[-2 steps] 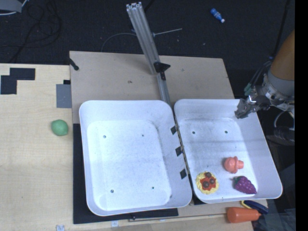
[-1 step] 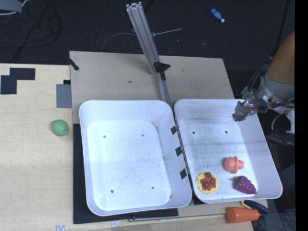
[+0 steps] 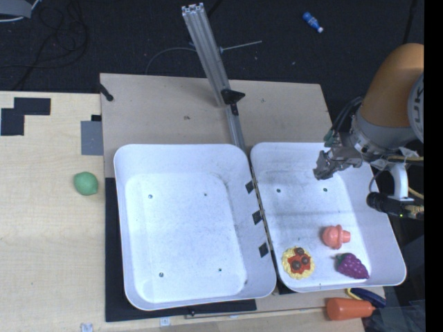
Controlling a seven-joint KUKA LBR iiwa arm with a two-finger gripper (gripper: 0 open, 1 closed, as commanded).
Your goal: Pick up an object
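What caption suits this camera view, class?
Gripper hovers over right bin; pink toy, grapes, tart lie below.

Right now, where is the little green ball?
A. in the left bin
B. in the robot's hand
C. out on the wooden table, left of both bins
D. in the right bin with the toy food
C: the green ball sits on the wooden table, outside and to the left of the left bin, far from the hand.
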